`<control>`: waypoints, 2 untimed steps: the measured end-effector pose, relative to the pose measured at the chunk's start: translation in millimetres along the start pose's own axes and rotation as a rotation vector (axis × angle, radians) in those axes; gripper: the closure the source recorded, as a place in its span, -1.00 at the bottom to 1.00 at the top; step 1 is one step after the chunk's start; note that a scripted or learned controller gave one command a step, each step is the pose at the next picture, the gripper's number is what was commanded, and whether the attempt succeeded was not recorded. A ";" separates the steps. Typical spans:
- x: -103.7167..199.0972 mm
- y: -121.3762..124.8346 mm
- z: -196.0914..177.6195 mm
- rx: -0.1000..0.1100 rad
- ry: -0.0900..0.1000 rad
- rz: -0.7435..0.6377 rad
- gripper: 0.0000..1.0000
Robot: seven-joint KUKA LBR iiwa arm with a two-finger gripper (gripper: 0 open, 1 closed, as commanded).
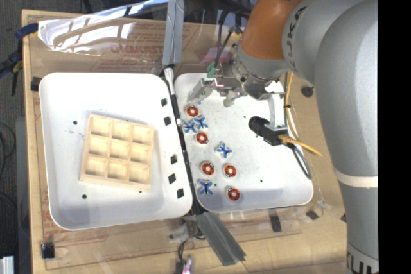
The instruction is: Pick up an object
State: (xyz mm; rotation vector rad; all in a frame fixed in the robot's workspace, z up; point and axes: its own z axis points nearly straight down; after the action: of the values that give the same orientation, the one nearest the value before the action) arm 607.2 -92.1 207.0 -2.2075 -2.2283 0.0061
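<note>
While the arm leans in over the right bin, your gripper hangs above that bin's far left corner, and you cannot tell its state from this angle. Within the bin, red discs and blue jacks lie scattered across its left half, just below the gripper. Left of the bin, touching it, sits the other bin with a wooden grid tray inside.
</note>
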 end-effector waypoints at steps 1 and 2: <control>-31.7 -49.1 113.0 -0.002 -0.005 -0.153 -1.00; -29.9 -48.0 102.7 -0.002 -0.004 -0.161 1.00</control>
State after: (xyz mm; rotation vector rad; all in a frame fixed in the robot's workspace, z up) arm 558.8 -122.4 104.6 -2.0238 -2.4017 0.0069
